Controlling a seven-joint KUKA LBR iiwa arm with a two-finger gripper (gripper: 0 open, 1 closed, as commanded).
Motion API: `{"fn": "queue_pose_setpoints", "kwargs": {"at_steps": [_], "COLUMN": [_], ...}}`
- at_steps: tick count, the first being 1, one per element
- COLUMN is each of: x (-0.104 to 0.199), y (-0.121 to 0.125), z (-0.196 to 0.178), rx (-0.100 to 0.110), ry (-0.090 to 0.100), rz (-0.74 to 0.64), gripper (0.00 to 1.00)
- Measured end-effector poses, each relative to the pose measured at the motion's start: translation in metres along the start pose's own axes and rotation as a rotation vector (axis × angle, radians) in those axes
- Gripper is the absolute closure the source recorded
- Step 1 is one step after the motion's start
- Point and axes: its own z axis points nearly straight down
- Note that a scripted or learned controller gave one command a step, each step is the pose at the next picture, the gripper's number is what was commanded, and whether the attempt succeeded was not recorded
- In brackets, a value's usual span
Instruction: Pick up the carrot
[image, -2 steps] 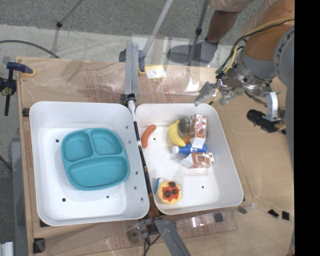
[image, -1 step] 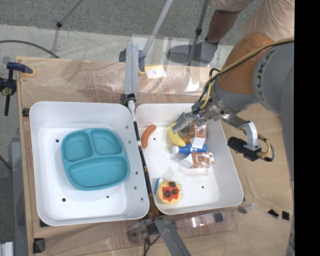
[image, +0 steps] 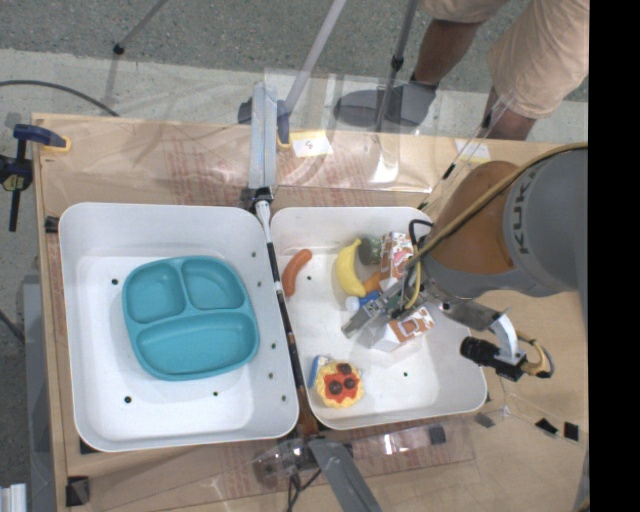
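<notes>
In the right bin (image: 455, 395) a small orange piece, which I take for the carrot (image: 372, 284), pokes out just right of a yellow banana (image: 347, 268). The arm's wrist hides most of it. My gripper (image: 366, 322) hangs low over the bin's middle, just below and in front of that orange piece, its grey tip pointing down-left. Nothing shows as held. A white and red carton (image: 412, 326) lies right beside the gripper.
An orange-red sausage-shaped toy (image: 296, 270) lies by the right bin's left wall. A printed can (image: 397, 255) stands behind the wrist. A small pizza toy (image: 340, 384) with a blue item (image: 321, 364) sits at the front. The left bin (image: 90, 300) holds a teal divided plate (image: 190, 316).
</notes>
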Motion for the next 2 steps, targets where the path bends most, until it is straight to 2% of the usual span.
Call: {"fn": "queue_pose_setpoints", "kwargs": {"at_steps": [1,2], "x": [-0.063,-0.034], "y": [0.044,0.098], "z": [-0.001,0.036], "rx": [-0.004,0.012], "ry": [-0.004,0.002], "rz": [0.489,0.16], "gripper": [0.0,0.0]}}
